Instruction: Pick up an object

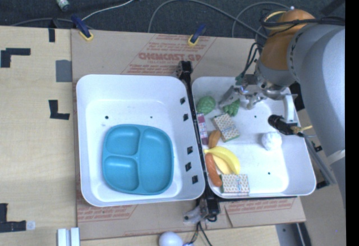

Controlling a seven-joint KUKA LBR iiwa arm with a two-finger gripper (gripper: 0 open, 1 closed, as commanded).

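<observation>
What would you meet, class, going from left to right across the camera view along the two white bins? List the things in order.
Left bin → blue divided plate → banana → small white object → grey arm.

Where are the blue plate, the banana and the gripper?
blue plate [138, 159], camera view, on the ridge where its three compartments meet, left bin.
banana [225, 158], camera view, mid-curve of the yellow peel, right bin.
gripper [234, 100], camera view, between the fingertips, over the green item.
</observation>
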